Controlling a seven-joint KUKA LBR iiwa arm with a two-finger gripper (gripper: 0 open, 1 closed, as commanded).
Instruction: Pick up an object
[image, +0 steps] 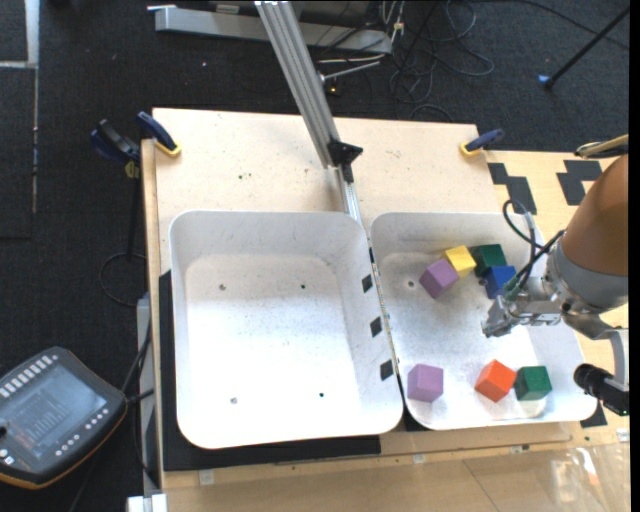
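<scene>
In the right bin (455, 220) lie several small blocks. A purple block (437, 278), a yellow block (460, 260), a dark green block (489, 257) and a blue block (499, 279) cluster near the back. Towards the front are a second purple block (425, 382), an orange block (495, 380) and a green block (533, 381). My gripper (498, 324) hangs over the right side of this bin, just in front of the blue block and above the orange one. Nothing shows in its grasp.
The left bin (185, 250) sits beside the right one, sharing a raised middle rim (375, 300). A slanted metal strut (305, 85) rises from behind the bins. A teach pendant (50, 415) lies off the bench at the lower left.
</scene>
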